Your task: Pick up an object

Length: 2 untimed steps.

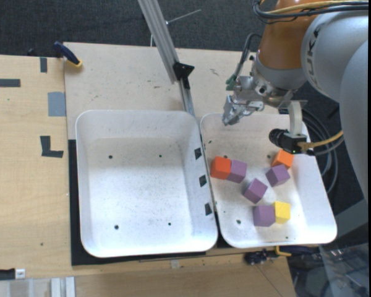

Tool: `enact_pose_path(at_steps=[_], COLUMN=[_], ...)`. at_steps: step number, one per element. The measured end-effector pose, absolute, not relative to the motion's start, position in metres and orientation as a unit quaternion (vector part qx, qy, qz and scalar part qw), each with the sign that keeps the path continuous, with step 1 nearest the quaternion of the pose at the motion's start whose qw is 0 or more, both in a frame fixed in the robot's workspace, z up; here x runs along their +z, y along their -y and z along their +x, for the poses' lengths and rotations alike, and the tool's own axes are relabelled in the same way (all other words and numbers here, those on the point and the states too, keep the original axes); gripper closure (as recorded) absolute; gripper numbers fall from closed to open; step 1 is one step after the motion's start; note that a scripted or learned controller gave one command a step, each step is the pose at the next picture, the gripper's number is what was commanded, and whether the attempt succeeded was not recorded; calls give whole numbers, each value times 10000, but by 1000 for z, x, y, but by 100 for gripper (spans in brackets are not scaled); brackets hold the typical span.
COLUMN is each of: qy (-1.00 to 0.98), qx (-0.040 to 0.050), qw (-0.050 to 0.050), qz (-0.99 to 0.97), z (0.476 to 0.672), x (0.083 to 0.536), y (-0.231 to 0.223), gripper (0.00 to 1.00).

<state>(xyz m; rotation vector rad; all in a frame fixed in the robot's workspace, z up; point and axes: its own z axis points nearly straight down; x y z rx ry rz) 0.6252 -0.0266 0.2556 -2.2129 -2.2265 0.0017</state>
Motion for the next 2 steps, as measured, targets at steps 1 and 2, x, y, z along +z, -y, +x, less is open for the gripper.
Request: enact_pose_path(at_steps=[1, 2], qy=[7090, 7098], qx=[7, -1], qw=[11, 13], qz=[-7052, -7044], z=[627, 620], x=[248, 251], y=[-17, -73], gripper=[100, 100])
